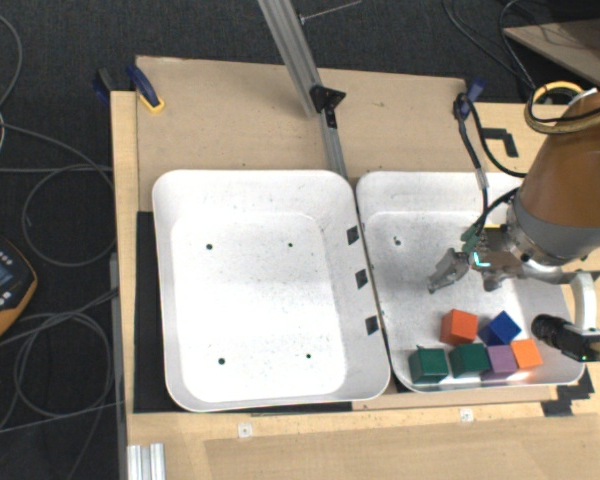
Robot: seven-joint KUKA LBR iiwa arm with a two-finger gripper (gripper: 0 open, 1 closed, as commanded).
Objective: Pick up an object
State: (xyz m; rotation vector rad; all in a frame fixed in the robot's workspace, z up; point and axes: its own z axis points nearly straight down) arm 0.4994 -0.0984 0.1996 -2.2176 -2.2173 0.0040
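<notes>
While the coloured plastic blocks [477,347] lie clustered in the right white bin [400,218], the gripper [470,273] hovers above them, spread open and empty; pick not yet made.

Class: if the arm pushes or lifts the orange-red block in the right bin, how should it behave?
The orange-red block looks like a stiff, flat-faced cube, so it should slide, not roll. Neighbours, like the blue block, sit close, so pushing probably nudges them.
</notes>
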